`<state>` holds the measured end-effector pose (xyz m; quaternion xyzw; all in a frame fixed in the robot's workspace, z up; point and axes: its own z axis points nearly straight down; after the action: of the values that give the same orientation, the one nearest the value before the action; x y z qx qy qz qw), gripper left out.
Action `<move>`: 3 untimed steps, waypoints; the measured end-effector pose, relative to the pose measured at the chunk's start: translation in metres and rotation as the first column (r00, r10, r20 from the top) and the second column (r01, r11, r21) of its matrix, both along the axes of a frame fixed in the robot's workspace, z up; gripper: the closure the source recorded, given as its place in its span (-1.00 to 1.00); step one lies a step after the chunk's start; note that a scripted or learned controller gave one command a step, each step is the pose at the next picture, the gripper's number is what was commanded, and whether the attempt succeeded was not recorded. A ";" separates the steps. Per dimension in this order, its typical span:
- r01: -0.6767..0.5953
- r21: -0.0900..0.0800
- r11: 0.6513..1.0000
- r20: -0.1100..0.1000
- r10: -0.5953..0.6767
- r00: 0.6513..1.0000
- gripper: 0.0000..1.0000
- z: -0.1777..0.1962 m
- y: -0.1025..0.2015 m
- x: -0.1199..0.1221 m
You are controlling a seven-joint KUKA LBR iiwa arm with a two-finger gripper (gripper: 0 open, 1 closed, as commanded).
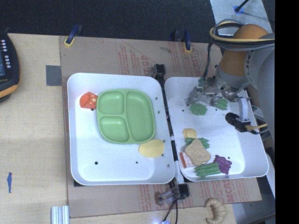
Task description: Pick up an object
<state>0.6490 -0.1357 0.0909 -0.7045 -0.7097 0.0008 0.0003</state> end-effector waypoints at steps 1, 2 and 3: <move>-0.001 -0.001 1.000 0.002 0.001 1.000 -1.00 0.001 0.029 0.008; 0.006 -0.002 1.000 0.002 -0.006 1.000 -1.00 0.003 -0.005 0.008; 0.000 0.001 1.000 -0.004 0.000 1.000 -1.00 0.001 0.024 -0.003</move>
<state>0.6459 -0.1121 0.0916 -0.7047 -0.7095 0.0020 0.0021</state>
